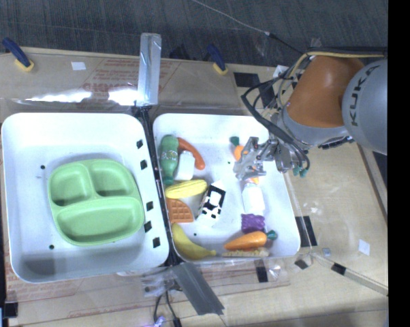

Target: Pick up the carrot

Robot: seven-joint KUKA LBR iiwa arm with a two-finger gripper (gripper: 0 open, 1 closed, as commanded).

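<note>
The carrot (248,240), orange with a green leafy end pointing right, lies flat near the front wall of the right bin (287,182). My gripper (251,161) hangs over the upper right part of that bin, well behind the carrot. A small orange piece with a green tip (238,151) sits right against the gripper's left side; whether it is between the gripper's parts is unclear. A white bottle (253,198) and a purple item (253,221) lie between the gripper and the carrot.
The right bin also holds a green vegetable (169,157), an orange pepper (193,154), corn (186,188), a waffle (180,212), a banana (190,246) and a black-and-white tag block (212,201). A green divided plate (95,201) sits in the left bin (21,182).
</note>
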